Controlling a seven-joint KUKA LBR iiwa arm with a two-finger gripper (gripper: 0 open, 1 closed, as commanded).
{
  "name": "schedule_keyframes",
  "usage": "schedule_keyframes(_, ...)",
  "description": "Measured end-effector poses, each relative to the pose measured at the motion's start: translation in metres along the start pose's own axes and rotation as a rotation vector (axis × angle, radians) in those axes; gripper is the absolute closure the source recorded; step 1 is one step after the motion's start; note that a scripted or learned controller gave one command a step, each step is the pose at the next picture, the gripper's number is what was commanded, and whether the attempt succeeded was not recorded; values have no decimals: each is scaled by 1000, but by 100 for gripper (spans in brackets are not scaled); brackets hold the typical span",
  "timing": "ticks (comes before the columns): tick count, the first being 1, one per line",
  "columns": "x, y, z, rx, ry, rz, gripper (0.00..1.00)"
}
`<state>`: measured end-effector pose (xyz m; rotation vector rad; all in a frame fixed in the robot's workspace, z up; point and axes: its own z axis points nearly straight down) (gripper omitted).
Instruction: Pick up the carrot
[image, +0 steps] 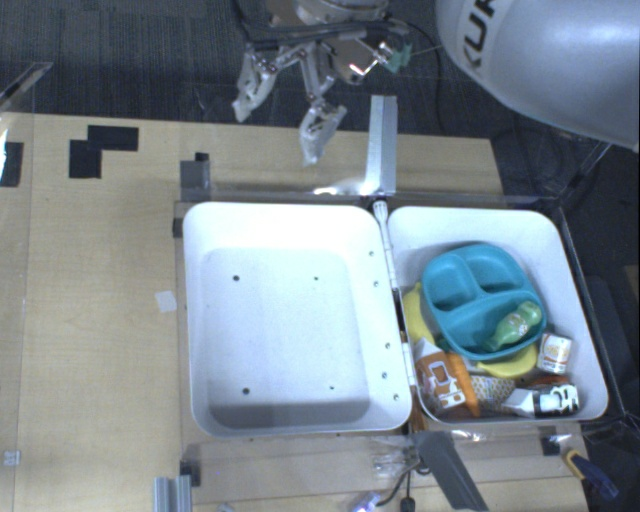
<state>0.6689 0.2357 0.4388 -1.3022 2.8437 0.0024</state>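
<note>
The gripper hangs above the bench's far edge, beyond the left bin. Its two fingers are spread wide with nothing between them. The wrist is cut off by the top of the frame, and the arm is seen as just a broad grey bulk in the upper right corner.

The carrot cannot be picked out with certainty. The likeliest trace is an orange sliver near the front of the right bin, wedged between a packet and a tube and largely buried, well apart from the gripper.

All the clutter sits in the right bin, heaped toward its front. A blue divided plate lies tilted on top. A green object, too blurred to identify, rests in its lower compartment. A yellow item shows under the plate as a rim only, the rest hidden. A small jar stands just beside the plate near the right wall. The black-and-white tube lies along the front wall, and the orange-brown packet with white lettering is at the front left corner, its lower edge lost against the wall.

A metal post rises behind the seam where the two bins meet.
</note>
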Motion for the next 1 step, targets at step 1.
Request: schedule_keyframes(1,0,0,0,0,0,0,0)
